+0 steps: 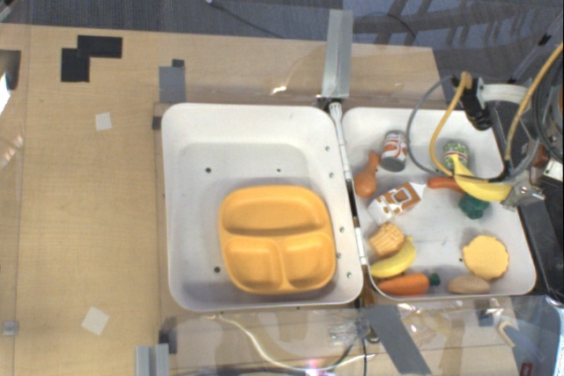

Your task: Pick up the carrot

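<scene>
Carrot (404,283): orange, green stub at its right end, lying flat at the near edge of the right bin (529,264). Banana (393,261) just beyond it, touching a waffle-textured piece (386,237). Small can (394,151) farther back, label unreadable. Gripper (529,189) at the bin's right edge; can't tell its state. Yellow sectioned plate (277,237) in the left bin (189,189).

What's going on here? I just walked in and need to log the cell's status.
A robot arm at the right edge is set to pick the carrot, which lies untouched at the near edge of the right bin among other toy food, beside a banana. The left bin holds a yellow divided plate.
</scene>
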